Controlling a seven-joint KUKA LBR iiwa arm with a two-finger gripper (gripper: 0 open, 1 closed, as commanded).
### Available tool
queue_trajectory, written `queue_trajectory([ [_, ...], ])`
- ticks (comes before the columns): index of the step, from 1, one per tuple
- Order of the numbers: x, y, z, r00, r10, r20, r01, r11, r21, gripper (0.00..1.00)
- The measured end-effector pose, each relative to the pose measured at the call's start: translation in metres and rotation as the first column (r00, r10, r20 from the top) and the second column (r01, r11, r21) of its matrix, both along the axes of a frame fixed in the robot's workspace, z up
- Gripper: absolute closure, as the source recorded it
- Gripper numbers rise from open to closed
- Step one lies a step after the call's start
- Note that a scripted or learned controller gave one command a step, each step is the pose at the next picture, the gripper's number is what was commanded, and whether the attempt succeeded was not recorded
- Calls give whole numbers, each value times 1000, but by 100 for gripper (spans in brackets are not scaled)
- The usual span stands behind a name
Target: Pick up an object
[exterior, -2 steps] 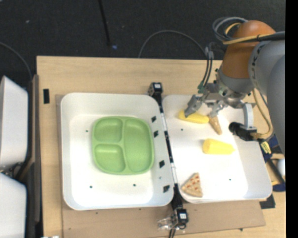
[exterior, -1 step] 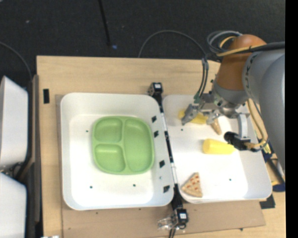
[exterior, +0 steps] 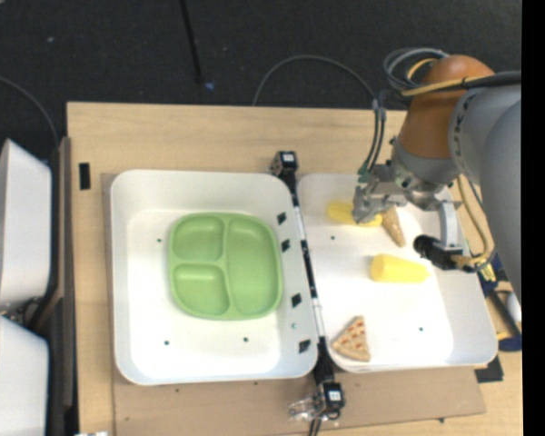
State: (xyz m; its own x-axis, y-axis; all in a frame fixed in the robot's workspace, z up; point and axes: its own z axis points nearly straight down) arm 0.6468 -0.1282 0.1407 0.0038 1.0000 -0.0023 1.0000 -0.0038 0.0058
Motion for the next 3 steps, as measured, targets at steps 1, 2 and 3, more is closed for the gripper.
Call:
queue_trajectory([
  [1, 11, 1, 52, 1000, 6, 2, -6, 1000, 1, 100],
  [2, 6, -7, 110, 1000, 3, 0, -3, 1000, 1, 100],
  [3, 7, -8, 135, 1000, 6, -1, -6, 1000, 1, 100],
])
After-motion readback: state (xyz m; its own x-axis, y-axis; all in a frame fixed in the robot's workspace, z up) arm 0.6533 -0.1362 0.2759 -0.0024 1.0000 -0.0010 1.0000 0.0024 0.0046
